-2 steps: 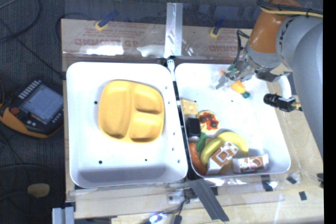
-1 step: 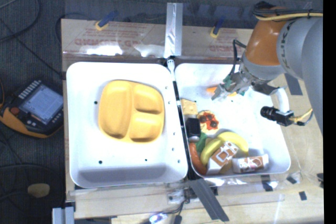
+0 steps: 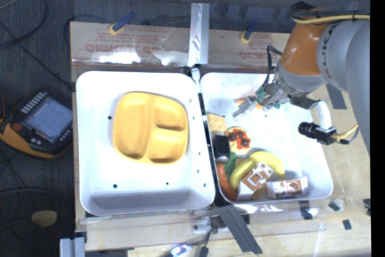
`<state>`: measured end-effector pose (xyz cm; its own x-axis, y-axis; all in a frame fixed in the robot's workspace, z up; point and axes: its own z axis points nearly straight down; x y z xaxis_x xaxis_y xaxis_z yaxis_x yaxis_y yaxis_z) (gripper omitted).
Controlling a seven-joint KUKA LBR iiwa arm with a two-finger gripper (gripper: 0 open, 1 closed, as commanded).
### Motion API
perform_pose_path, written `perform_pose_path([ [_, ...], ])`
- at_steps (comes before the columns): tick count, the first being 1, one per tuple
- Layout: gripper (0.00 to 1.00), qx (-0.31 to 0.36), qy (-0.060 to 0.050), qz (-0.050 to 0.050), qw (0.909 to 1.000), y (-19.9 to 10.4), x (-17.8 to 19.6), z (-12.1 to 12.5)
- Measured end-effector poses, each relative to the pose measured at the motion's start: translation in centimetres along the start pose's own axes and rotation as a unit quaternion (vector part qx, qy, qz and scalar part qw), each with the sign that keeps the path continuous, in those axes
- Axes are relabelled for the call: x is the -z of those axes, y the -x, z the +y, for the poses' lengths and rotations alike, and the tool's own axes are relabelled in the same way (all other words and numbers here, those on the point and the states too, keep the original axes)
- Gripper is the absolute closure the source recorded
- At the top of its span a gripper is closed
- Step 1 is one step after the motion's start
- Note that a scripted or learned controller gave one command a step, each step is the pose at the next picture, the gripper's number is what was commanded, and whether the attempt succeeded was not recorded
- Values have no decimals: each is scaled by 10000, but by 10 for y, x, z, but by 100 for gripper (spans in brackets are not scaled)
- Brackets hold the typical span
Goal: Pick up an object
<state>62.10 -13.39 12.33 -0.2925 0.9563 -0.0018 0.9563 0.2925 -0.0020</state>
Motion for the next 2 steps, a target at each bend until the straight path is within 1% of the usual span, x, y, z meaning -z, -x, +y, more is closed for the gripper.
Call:
perform_pose_path([
  [1,0,344,21,-23,9994,14,-17,27],
  [2,0,-1083,2,-2,9941,6,85,48],
])
